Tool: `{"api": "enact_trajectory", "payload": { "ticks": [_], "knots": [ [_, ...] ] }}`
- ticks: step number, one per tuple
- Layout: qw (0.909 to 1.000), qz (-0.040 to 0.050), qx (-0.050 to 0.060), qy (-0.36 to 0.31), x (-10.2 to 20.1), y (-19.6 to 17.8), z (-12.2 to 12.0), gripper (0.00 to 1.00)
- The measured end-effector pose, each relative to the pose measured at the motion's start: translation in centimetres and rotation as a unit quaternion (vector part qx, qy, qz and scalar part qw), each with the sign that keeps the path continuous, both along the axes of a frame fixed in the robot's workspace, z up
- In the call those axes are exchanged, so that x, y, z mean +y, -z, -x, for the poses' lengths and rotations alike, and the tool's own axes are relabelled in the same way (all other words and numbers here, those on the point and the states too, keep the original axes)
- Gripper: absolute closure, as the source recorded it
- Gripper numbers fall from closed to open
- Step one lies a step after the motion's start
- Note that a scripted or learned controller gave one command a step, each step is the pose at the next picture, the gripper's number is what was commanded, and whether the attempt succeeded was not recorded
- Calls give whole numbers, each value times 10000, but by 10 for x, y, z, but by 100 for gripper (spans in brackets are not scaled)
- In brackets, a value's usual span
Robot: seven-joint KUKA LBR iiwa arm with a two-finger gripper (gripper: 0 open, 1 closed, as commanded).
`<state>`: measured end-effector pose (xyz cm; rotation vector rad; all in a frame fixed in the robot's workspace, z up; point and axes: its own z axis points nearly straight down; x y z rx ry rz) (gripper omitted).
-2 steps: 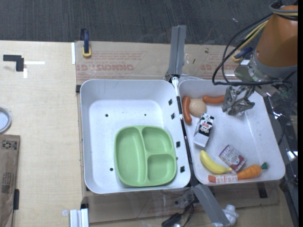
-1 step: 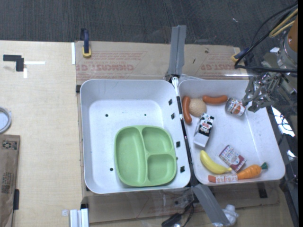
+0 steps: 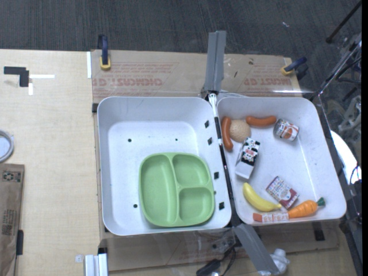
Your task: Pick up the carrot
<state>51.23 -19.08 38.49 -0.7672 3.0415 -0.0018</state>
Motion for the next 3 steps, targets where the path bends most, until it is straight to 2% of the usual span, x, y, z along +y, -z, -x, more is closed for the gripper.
{"api": "enact_trajectory", "payload": {
  "ticks": [1, 2, 3],
  "knots": [
    [9760, -8, 16, 2176, -27, 48, -5, 100],
    [9223, -10, 17, 3865, -31, 95, 6, 100],
    [8552, -11, 23, 5182, -31, 144, 34, 100]
  ]
}}
